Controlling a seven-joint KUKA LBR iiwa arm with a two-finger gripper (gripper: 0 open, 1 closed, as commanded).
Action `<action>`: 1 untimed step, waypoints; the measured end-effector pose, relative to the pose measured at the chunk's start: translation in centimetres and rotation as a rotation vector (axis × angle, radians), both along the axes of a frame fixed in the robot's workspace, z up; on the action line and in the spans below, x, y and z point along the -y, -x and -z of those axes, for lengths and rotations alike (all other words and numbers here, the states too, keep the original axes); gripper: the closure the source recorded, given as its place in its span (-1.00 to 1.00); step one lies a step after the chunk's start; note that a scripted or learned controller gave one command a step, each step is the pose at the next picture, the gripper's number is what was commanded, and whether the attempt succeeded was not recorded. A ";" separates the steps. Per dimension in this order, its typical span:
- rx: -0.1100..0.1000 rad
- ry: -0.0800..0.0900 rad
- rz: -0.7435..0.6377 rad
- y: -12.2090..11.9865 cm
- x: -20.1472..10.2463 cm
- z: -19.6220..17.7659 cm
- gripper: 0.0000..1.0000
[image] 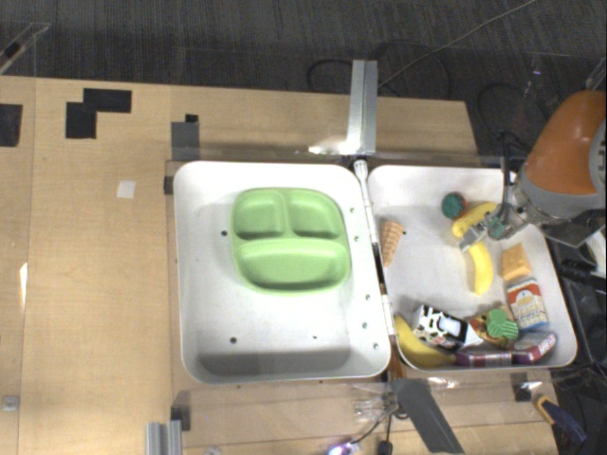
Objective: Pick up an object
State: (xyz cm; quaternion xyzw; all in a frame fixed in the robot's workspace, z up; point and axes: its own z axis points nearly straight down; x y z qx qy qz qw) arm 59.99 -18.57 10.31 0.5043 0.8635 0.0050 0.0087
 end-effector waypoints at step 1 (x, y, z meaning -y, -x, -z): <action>-0.011 0.000 0.101 -1.4 -2.3 -8.7 1.00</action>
